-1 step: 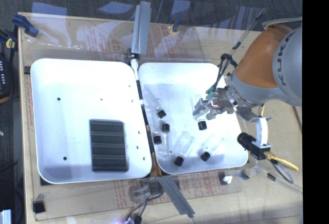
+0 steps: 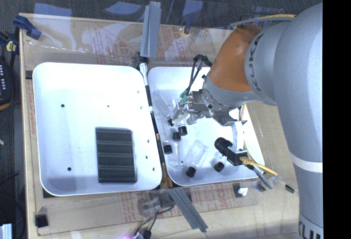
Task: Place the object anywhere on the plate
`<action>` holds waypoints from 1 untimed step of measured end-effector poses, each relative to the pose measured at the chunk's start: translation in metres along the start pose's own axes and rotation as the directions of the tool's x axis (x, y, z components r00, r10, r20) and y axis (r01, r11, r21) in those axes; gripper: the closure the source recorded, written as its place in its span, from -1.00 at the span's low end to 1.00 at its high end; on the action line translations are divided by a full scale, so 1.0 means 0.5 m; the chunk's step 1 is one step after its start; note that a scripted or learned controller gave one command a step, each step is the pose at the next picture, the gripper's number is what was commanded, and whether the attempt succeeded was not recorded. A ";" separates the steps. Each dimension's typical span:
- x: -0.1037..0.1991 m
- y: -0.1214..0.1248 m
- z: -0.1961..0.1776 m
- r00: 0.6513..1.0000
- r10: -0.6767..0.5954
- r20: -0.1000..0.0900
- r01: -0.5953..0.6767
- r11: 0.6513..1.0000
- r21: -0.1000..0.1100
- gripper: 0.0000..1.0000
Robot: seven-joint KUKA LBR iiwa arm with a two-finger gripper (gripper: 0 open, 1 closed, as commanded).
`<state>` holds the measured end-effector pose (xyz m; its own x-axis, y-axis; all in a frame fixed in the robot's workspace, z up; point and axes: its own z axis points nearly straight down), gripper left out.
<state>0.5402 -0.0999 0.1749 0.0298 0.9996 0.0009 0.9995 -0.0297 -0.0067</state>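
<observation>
Dark ribbed plate [image 2: 115, 154], long axis near-vertical

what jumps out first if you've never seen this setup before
The big grey arm with its orange band dominates the right side, leaning in over the right bin, where its tool hangs above a scatter of small dark and clear objects. Next comes the dark ribbed plate, lying alone in the lower part of the left bin.
</observation>
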 end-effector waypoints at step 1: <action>0.162 0.087 -0.061 0.996 0.089 0.000 -0.089 0.996 -0.002 1.00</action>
<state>0.5864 -0.0205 0.2054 0.1191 0.9929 0.0003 0.9929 -0.1191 -0.0051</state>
